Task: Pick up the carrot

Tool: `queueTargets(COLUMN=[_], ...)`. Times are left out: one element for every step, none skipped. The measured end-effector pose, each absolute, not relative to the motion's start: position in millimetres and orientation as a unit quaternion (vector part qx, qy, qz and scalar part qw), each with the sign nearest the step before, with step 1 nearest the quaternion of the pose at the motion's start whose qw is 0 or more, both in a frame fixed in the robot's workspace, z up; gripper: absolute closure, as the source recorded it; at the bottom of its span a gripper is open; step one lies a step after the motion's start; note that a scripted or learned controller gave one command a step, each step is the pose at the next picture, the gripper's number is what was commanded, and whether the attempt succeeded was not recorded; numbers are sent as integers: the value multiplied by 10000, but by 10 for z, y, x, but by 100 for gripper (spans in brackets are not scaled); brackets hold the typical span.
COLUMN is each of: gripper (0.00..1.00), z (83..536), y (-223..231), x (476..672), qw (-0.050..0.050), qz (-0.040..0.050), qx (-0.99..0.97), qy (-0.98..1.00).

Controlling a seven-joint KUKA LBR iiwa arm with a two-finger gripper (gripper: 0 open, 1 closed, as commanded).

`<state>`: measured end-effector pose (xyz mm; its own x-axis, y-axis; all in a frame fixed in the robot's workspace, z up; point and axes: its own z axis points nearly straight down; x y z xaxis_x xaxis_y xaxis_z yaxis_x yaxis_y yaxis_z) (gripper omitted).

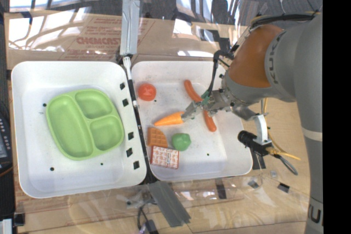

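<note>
Pincer (193, 112) hovers at the carrot's (170, 119) thick end in the right bin (164, 71); its spread can't be told.

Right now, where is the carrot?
The carrot lies in the right-hand bin, near its middle, just above the waffle and green ball, with the gripper at its right end.

Carrot (170, 119) lies in right bin (219, 164). Gripper (193, 112) at carrot's right end, touching. Tomato (146, 91) up-left of carrot, waffle (157, 137) and green ball (181, 141) below it.
</note>
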<state>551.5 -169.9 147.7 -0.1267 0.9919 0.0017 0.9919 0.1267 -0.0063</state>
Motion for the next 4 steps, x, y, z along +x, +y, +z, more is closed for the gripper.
queueTargets(gripper=[0,0,0,0], z=[909,918,924,930], y=[-1160,-1441,-1230,-1542], x=[5489,5868,6440,6576], qw=[17,9,6,5], qz=[11,10,2,5], qx=[-6518,-6703,-7859,-7343], qy=[-7584,-7421,-6183,-6788])
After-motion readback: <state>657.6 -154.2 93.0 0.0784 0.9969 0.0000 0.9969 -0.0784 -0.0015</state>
